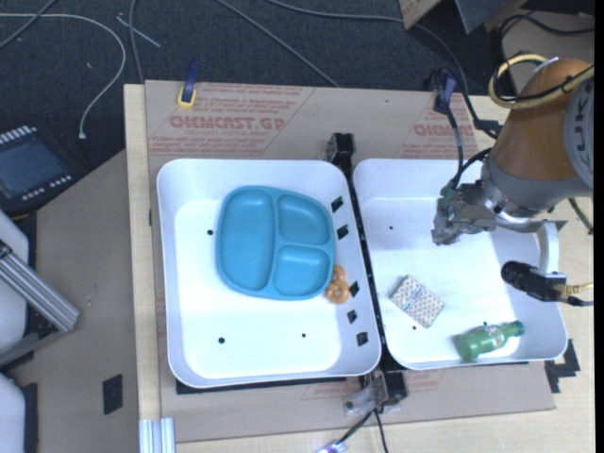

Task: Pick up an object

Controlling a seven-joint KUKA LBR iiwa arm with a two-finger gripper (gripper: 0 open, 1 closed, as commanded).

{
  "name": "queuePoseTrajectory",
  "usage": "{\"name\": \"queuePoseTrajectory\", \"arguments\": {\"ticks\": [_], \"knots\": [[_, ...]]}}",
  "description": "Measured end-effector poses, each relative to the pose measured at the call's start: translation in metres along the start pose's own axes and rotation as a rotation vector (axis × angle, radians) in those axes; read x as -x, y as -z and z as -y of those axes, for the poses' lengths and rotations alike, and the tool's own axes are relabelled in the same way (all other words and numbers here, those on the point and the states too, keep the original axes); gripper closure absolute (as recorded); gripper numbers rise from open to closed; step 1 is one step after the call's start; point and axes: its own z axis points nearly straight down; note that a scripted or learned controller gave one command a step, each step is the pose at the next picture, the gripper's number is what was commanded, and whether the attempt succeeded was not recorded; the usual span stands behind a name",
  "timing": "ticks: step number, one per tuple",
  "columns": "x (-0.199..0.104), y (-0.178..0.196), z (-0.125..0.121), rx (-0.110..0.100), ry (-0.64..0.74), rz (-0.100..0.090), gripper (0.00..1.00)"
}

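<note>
The gripper (451, 226) hangs over the upper half of the right bin (401, 201).
Below it lie a packet (417, 301) and a green bottle (489, 340); open or closed, cannot tell.

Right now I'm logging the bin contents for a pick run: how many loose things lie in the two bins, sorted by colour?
Blue: 1, divided plate, left bin
Orange: 1, small lump, left bin
Green: 1, bottle, right bin
Pale patterned: 1, packet, right bin
Total: 4
</note>
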Motion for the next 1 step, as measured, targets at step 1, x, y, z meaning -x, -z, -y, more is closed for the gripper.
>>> {"name": "queuePoseTrajectory", "arguments": {"ticks": [1], "knots": [[0.0001,0.051,-0.002,0.001,0.001,0.0,1.0]]}}
